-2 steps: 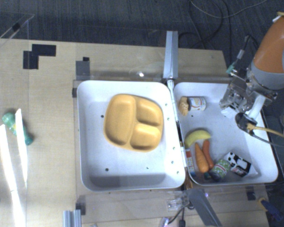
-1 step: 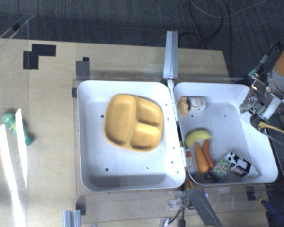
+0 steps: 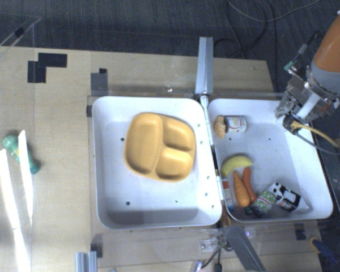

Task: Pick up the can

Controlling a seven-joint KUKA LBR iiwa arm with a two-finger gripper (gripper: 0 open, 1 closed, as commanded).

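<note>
Robotics lab: bench (image 3: 56,152) with twin white bins (image 3: 110,208), loose cables (image 3: 260,4), toy food.

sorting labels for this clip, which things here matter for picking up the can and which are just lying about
For the job:
can, on its side near the right bin's top left corner
claw, over that bin's upper right edge

Just lying about:
yellow divided tray in the left bin
banana
carrots
black and white carton

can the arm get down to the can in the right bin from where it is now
Probably yes. The can lies on its side at the far left corner of the right bin, with bare floor between it and the gripper at the bin's far right edge. Only a small tan item touching it might crowd a grasp.
</note>
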